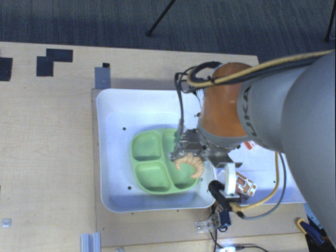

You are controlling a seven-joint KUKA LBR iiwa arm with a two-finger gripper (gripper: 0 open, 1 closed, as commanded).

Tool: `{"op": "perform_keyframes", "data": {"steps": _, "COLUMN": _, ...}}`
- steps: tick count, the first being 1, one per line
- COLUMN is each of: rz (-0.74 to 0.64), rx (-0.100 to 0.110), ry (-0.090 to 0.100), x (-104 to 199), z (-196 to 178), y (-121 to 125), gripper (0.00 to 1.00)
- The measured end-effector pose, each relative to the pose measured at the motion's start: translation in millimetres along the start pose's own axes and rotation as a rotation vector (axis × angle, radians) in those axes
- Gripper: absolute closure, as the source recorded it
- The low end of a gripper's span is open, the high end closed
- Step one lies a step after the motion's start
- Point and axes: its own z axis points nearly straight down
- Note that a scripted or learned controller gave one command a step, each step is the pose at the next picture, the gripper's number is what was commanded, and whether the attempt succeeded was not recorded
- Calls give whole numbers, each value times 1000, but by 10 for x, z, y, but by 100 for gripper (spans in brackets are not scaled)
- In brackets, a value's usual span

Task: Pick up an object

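Observation:
A green plate (pixel 152 161) with three compartments lies in the left white bin (pixel 113 140). A tan, curved, croissant-like object (pixel 191 165) rests on the plate's right compartment, at its right rim. My gripper (pixel 182 150) hangs straight down over that compartment, its tip right at the upper left end of the croissant. The grey arm with its orange band (pixel 223 106) reaches in from the right and hides the plate's right edge and the strip between the bins.
A small brown-and-white patterned object (pixel 243 185) lies in the right bin (pixel 262 164) near its front, and a small red-and-white item (pixel 247 145) sits behind it. Cables (pixel 247 206) loop below the wrist. The left bin's walls ring the plate closely.

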Motion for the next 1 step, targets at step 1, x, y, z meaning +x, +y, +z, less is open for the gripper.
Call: {"op": "perform_keyframes", "data": {"steps": 1, "rz": 3, "rx": 0, "ry": -1, "x": -60, "z": 54, "y": 1, "gripper": 100}}
